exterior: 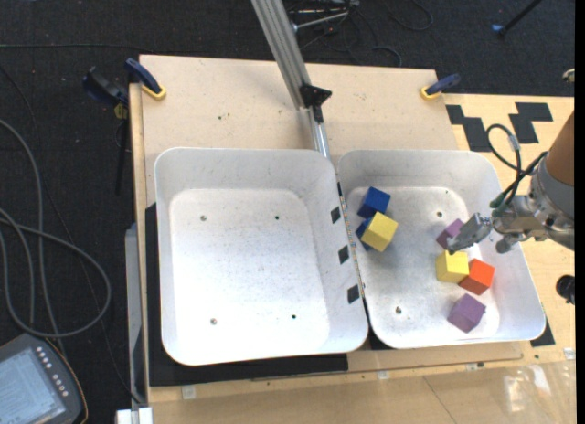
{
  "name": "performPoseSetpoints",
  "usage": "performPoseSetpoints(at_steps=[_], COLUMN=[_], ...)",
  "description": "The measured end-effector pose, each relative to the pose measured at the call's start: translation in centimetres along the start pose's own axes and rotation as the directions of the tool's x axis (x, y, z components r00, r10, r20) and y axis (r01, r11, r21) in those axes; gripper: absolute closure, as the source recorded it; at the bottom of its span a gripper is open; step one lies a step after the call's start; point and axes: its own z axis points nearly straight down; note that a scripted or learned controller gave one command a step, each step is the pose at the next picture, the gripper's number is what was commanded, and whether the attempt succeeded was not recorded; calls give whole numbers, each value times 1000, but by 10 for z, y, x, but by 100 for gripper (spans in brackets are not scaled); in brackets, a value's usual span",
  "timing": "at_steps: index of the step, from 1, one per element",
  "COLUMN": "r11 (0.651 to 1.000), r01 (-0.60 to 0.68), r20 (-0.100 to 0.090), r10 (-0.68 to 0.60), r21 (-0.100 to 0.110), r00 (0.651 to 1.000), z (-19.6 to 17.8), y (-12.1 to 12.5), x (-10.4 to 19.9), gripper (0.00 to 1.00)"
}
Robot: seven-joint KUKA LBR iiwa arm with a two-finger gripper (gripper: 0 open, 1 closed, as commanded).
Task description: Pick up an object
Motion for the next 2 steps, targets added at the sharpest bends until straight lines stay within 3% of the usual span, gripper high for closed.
performPoseSetpoints(at_steps=[2], r11=[1000], r01=[-2], r20=[4], r10=[2], r21=[-9], r00=[1000], z=[99], y=[4], x=[5], gripper=[0])
